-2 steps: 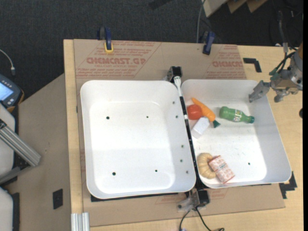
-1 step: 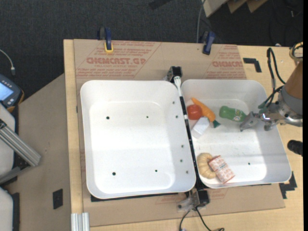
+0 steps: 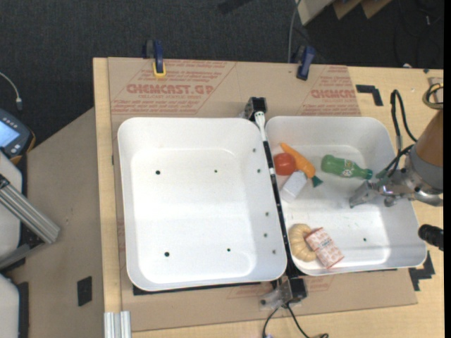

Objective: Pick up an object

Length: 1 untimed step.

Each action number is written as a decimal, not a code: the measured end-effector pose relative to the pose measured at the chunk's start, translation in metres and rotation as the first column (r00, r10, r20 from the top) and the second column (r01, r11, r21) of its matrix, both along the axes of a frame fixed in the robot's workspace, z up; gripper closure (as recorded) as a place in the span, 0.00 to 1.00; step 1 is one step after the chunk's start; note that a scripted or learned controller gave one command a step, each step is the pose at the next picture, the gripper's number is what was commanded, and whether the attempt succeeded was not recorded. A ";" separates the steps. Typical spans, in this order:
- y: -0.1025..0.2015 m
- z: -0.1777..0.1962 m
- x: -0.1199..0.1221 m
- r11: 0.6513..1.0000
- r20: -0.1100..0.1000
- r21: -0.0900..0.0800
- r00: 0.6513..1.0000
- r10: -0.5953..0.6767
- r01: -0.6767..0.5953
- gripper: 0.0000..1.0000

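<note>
The green bottle (image 3: 344, 166) lies on its side in the right bin (image 3: 366, 129), just up and to the left of the end effector (image 3: 368, 193), its long axis running roughly left-right with the cap end pointing toward the arm. It looks like the nearest candidate. The end effector hangs low over the bin floor grasping nothing; whether it is released or clenched cannot be told. Farther left lie a carrot (image 3: 299, 160), a tomato (image 3: 285, 163) and a small white piece (image 3: 294, 185); a red-and-white carton (image 3: 324, 247) sits below-left.

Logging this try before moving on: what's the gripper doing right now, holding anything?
Gripper: low in the right bin, nothing visible between its jaws; open or shut cannot be told.
</note>
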<state>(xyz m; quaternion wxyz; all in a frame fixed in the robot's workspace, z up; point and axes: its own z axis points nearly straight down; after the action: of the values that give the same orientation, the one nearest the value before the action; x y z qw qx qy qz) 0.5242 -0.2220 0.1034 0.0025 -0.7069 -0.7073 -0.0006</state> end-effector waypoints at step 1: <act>0.001 -0.009 0.012 1.000 0.000 0.002 1.000 0.002 -0.002 0.00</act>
<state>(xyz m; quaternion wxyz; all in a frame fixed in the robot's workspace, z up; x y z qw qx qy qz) 0.5363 -0.2208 0.0941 0.0033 -0.7062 -0.7080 -0.0012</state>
